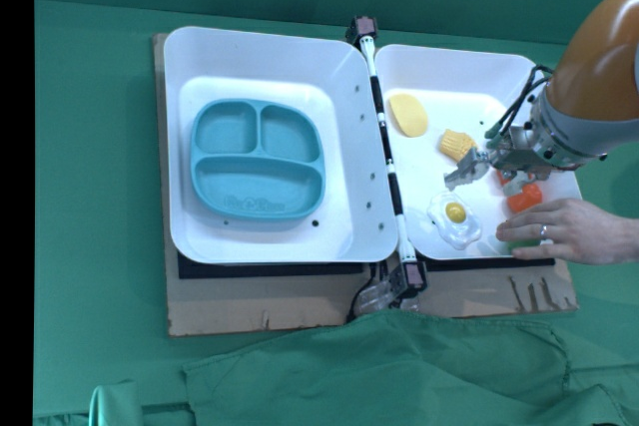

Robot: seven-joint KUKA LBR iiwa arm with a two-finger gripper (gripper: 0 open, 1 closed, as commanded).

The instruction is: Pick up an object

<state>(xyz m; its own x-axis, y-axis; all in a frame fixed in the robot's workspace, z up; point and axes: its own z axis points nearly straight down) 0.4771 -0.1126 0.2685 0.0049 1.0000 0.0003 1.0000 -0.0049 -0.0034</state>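
Note:
The right bin [449, 67] holds several toy foods. A flat pale-yellow piece [407, 115] lies near its left wall, and a ridged yellow piece [456, 146] sits to the right of it. A fried egg [454, 217] rests near the front edge, and an orange-red piece [523, 199] lies at the right. My gripper [467, 173] hovers low in this bin, just below and right of the ridged yellow piece and above the egg. I see nothing held in it.
A person's hand [564, 229] with a ring reaches into the right bin's front right corner, beside the orange-red piece. The left bin [200, 55] holds a teal divided plate [258, 158]. Green cloth [399, 374] lies bunched in front of the bench.

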